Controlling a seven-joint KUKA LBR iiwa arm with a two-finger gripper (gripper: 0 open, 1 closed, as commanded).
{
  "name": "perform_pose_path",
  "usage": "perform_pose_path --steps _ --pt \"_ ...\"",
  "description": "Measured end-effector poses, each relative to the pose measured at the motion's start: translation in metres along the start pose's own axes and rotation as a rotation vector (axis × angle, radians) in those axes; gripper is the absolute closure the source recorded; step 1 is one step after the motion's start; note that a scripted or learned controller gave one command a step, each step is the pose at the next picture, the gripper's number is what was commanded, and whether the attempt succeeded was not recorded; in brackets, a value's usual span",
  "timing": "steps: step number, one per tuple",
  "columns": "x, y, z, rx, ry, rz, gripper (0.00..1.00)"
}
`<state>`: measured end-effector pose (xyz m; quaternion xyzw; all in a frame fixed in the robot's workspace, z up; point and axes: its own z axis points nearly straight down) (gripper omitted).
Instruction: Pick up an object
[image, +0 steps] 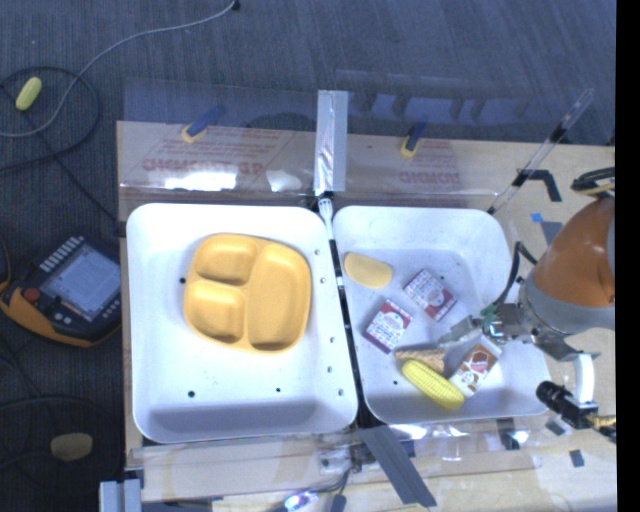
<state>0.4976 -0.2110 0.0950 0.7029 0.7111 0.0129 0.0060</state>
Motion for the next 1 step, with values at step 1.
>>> perform_pose_path --steps 1 --pt "0.0079 -0.0054 0.0032 0.005 -0.014 -0.092 0.00"
